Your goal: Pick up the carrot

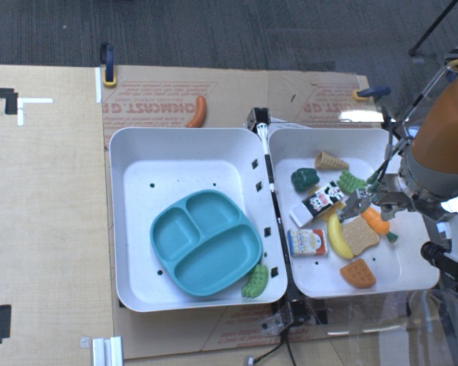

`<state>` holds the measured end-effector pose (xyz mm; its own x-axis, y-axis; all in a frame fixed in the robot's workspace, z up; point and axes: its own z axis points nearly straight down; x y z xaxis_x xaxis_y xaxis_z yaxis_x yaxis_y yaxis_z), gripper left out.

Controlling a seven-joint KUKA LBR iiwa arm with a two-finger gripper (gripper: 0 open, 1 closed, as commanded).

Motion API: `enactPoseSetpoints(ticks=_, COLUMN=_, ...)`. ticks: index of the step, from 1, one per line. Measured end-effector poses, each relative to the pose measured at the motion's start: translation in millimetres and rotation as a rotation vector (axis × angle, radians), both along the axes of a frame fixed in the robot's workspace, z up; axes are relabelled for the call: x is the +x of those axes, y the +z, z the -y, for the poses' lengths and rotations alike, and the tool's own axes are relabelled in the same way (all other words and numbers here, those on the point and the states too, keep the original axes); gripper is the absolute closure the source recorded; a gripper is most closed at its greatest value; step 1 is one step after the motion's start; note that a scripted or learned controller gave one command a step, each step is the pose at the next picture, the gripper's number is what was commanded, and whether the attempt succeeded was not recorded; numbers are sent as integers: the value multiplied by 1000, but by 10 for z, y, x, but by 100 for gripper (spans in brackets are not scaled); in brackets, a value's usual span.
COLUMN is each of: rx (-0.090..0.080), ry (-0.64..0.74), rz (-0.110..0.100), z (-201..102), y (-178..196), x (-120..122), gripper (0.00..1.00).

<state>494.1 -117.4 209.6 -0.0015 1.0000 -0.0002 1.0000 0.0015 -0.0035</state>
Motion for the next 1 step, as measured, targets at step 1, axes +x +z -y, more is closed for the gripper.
enactPoseSetpoints(ticks=1, rx=1, ry=-254, rz=8, z=330, y=-1146, x=166, gripper=0)
